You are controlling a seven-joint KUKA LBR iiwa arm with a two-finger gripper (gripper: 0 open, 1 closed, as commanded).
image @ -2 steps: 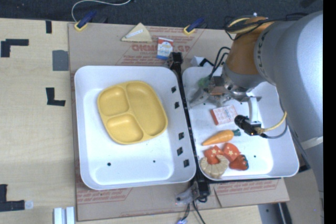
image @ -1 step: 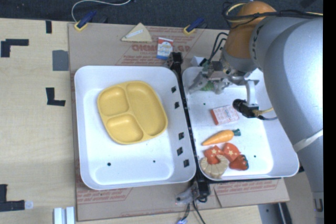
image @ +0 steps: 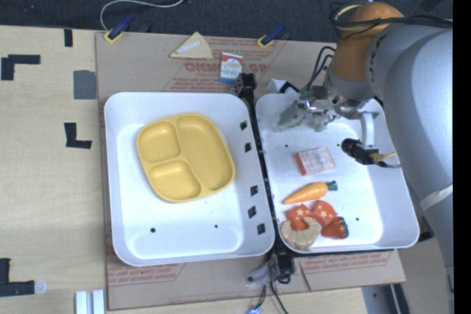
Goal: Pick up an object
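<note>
My gripper [image: 307,115] hangs low over the far part of the right bin [image: 394,191], open, with nothing between its fingers. Nearer the front of that bin lie a pink packet [image: 315,159], an orange carrot [image: 306,192], red strawberry-like pieces [image: 318,217] and a beige shell-shaped piece [image: 302,234]. The packet lies a short way in front of the gripper, apart from it. A black part of the arm [image: 355,150] sits to the packet's right.
The left bin [image: 125,217] holds a yellow divided plate [image: 184,156]. Behind the bins on the cardboard stand a small red and white box [image: 231,68] and a tan wedge [image: 193,47]. The grey arm [image: 423,99] covers the right bin's far right side.
</note>
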